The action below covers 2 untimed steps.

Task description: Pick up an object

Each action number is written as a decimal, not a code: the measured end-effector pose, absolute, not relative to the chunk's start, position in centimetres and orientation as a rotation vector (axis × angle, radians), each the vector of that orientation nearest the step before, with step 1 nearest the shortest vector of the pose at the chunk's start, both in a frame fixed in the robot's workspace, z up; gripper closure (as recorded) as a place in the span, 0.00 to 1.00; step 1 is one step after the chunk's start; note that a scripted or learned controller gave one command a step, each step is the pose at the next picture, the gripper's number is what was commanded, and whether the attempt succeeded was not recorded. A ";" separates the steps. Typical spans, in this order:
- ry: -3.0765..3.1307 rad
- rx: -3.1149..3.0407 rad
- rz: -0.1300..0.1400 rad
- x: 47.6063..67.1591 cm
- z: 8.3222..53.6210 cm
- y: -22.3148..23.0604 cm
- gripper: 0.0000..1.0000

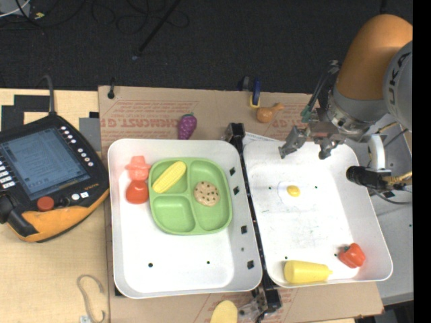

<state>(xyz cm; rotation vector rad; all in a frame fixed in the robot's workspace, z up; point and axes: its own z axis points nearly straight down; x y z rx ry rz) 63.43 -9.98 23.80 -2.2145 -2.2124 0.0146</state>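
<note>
Egg (293, 191): small, glossy, round, yellow-yolked.

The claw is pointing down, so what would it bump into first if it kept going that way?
Probably the bare white floor of the right bin, near its back edge. The claw hangs open above it, with nothing under it; the depth is hard to judge.
</note>
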 end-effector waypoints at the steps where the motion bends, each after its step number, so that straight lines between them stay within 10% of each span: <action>1: -2.222 -2.220 0.001 63.7 24.6 -10.0 0.00; 2: -2.215 -2.219 0.007 63.3 19.0 -9.1 0.00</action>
